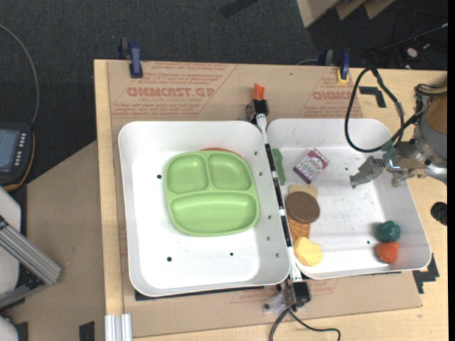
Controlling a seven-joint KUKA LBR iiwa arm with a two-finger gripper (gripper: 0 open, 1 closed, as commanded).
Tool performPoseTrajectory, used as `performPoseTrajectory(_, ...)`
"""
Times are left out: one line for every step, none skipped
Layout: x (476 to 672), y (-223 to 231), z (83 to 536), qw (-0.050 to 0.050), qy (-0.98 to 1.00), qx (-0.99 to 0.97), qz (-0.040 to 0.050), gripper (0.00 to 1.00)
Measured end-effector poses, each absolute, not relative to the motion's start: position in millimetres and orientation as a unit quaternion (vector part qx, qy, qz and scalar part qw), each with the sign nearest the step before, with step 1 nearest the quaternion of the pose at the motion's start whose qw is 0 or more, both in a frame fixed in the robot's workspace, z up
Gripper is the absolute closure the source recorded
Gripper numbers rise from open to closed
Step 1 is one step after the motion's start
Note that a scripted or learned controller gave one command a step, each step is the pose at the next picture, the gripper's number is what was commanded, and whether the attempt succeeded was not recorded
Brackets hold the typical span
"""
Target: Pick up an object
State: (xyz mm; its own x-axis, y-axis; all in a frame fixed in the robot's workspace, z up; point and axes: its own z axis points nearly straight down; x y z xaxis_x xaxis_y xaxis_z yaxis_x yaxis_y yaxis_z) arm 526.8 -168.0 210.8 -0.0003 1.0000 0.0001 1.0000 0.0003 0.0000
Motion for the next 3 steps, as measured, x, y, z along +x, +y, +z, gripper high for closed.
performPoseTrajectory(582.8,-111,118,0.003,-0.710,-0.705,0.0006,0.00)
performPoseTrajectory(670.7,-166,86,-0.004,-0.707,-0.707,-0.0028,0.00)
performPoseTrajectory(622.8,-223,91,-0.001,-0.707,-0.708,-0.0078,0.00)
